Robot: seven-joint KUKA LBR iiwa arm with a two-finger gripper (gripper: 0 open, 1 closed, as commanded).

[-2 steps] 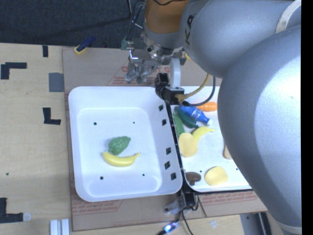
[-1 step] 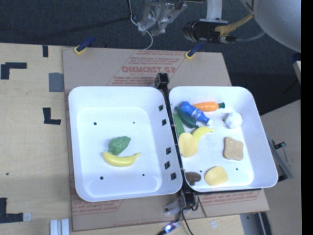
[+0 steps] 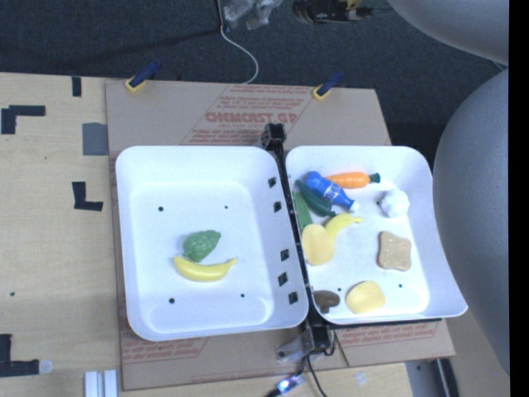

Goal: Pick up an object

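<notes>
Grey arm point(image 3: 479, 180) bulks along the 3 o'clock edge; claw state cannot be told; left bin point(image 3: 132, 222) carries a banana point(image 3: 203, 268) touching a green lump point(image 3: 202, 243) at its 12 o'clock; right bin point(image 3: 417, 172) carries blue bottle point(image 3: 326, 190), carrot point(image 3: 349, 179), bread slice point(image 3: 394, 251), yellow lemon point(image 3: 364, 297).
</notes>
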